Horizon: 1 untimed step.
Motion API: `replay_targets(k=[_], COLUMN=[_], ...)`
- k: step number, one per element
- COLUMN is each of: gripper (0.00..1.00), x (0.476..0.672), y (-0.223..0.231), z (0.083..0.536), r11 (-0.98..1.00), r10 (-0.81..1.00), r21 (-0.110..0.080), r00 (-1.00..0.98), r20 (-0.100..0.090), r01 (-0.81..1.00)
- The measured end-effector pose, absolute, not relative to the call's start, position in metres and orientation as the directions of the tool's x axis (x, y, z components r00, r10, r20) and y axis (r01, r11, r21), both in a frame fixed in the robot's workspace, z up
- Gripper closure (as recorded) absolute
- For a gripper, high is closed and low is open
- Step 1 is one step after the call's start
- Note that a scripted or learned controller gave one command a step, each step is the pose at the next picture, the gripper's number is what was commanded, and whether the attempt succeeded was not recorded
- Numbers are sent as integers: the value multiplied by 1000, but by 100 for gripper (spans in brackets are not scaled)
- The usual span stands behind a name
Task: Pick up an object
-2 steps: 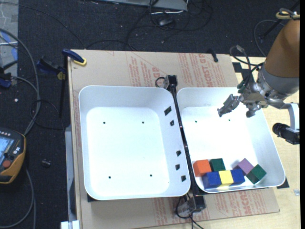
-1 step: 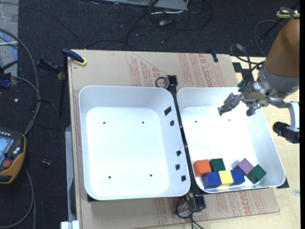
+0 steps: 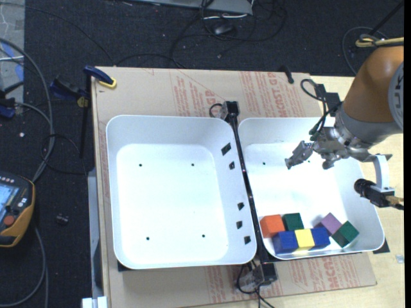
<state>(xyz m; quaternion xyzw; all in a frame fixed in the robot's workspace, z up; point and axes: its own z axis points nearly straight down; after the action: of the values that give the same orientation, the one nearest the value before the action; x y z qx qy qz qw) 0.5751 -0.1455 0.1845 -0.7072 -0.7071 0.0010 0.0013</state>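
Several small blocks lie along the front wall of the right bin [image 3: 359,201]: an orange block [image 3: 272,224], a dark green block [image 3: 293,221], a blue block [image 3: 284,241], a yellow block [image 3: 304,239], a second blue block [image 3: 320,236], a purple block [image 3: 331,223] and a green block [image 3: 345,233]. My gripper [image 3: 313,158] hovers over the back half of that bin, well behind the blocks. It is open, and nothing sits between its fingers [image 3: 297,156].
The left bin [image 3: 122,172] stands beside the right one, with a black divider strip [image 3: 241,172] between them. Both rest on a cardboard sheet [image 3: 167,88]. Cables and a blue and yellow clamp [image 3: 99,77] lie beyond the board's back left corner.
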Motion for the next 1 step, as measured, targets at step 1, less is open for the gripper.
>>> replay_targets(k=[1], gripper=[0], x=[575], y=[-155], z=[136], r11=[0], r10=[1000], r21=[-3], r00=[0], r20=[0], r01=[1000])
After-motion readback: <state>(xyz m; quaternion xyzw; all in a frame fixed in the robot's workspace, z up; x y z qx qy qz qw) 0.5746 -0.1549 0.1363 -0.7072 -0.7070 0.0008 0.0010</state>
